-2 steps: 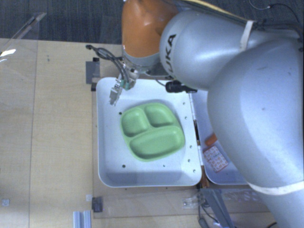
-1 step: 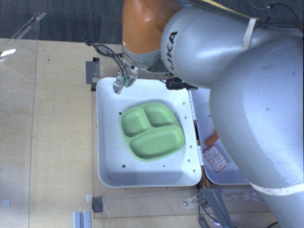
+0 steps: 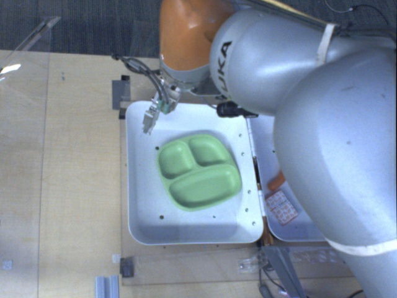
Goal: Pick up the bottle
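Note:
My gripper [image 3: 151, 118] hangs over the far left corner of the left white bin [image 3: 144, 222], small and partly blurred under the orange wrist band [image 3: 186, 30]. Below and to its right a green divided plate [image 3: 198, 171] with three compartments lies flat in the middle of that bin. The gripper is apart from the plate, above bare bin floor near the far left wall. The big grey arm [image 3: 310, 104] covers most of the right bin.
In the right bin [image 3: 291, 231] a small packet with a red grid pattern and an orange end [image 3: 281, 203] peeks out beside the arm. A black bracket [image 3: 121, 93] sits at the left bin's far corner. Wooden bench [image 3: 62, 166] stretches to the left.

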You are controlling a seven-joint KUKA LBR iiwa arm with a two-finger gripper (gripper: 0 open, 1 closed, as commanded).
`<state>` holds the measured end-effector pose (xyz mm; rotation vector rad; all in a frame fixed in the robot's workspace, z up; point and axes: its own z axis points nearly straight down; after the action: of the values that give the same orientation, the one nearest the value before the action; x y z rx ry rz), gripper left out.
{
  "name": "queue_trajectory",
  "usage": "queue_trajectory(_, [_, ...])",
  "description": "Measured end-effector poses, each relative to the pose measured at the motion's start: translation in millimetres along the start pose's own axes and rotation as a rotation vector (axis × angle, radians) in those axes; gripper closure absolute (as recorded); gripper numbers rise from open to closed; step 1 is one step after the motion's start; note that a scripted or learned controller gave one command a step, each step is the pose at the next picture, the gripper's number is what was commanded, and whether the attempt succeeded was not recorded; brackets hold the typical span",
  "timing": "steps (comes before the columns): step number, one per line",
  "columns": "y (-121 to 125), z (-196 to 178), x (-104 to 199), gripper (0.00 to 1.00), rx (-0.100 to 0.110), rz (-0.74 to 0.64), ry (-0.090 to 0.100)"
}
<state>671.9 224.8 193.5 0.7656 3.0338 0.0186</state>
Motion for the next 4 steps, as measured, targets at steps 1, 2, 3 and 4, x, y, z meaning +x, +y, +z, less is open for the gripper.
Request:
queue_trajectory(1, [-112.6, 27.4, -2.7, 0.0, 0.011, -0.087, 0.007])
queue_trajectory(2, [-109.6, 16.8, -3.5, 1.0, 0.004, -0.087, 0.004])
queue_trajectory(3, [-17.9, 50.7, 7.5, 1.0, 0.01, 0.096, 0.006])
queue_trajectory(4, [-2.4, 95.0, 27.7, 1.0, 0.012, 0.229, 0.007])
